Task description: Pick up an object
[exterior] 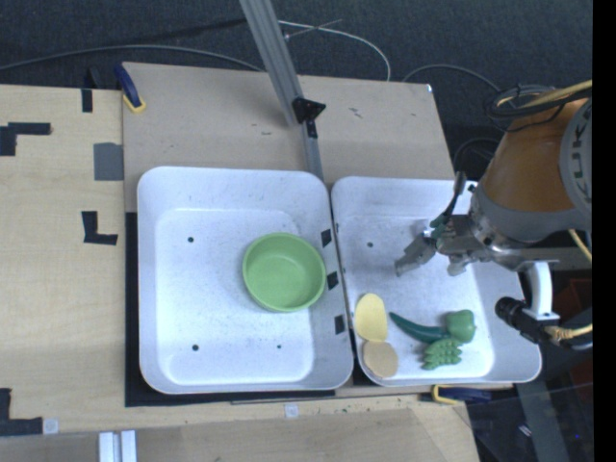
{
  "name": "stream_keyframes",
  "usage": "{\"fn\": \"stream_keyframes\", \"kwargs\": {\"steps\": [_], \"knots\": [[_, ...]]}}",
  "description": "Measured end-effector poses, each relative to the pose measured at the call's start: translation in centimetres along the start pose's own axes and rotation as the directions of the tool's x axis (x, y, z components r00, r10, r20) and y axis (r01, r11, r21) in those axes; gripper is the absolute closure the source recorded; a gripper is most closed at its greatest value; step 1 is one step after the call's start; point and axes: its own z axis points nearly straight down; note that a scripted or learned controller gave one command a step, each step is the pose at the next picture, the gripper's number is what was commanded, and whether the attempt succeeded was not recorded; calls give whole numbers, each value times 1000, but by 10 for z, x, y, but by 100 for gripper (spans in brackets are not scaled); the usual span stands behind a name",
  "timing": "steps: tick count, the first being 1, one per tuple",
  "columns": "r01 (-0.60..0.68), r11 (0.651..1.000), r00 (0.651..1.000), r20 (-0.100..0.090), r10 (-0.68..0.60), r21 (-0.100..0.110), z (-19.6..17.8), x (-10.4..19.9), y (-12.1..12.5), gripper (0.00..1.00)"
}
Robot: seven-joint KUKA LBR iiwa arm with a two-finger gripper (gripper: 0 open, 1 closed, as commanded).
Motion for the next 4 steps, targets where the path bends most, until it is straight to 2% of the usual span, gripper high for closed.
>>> {"fn": "stream_keyframes", "kwargs": {"steps": [1, 3, 4], "knots": [[0, 1000, 1000, 0, 0, 0, 0, 0, 0, 0], [-1, 1000, 1000, 0, 1, 5, 89, -7, -3, 0], [-2, 1000, 1000, 1, 2, -2, 116, -7, -3, 0]]}}
